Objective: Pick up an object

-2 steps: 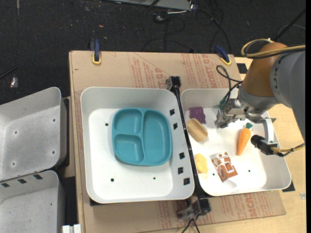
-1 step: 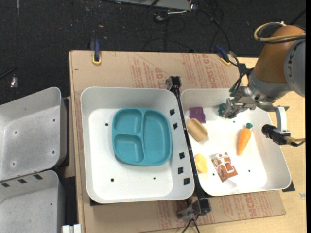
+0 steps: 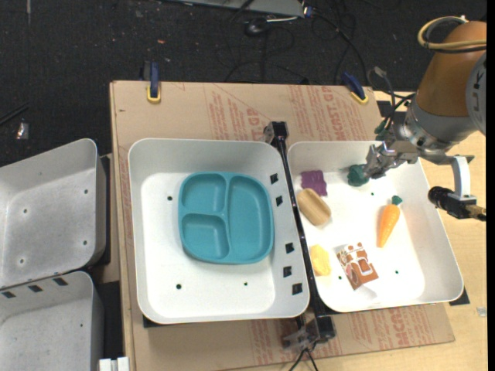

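We see the arm [image 3: 448,76] reaching in over the right bin [image 3: 433,284], its pincer [image 3: 377,162] low at the bin's far side, right beside a small dark green object [image 3: 356,176]. We cannot tell how far the pincer is open or whether it grips that object. In the same bin lie a toy carrot [image 3: 388,221], a purple block [image 3: 313,182], a hot-dog bun [image 3: 315,207], a yellow piece [image 3: 320,260] and a brown-and-white packet [image 3: 356,265]. The left bin [image 3: 155,284] holds a teal divided plate [image 3: 227,217].
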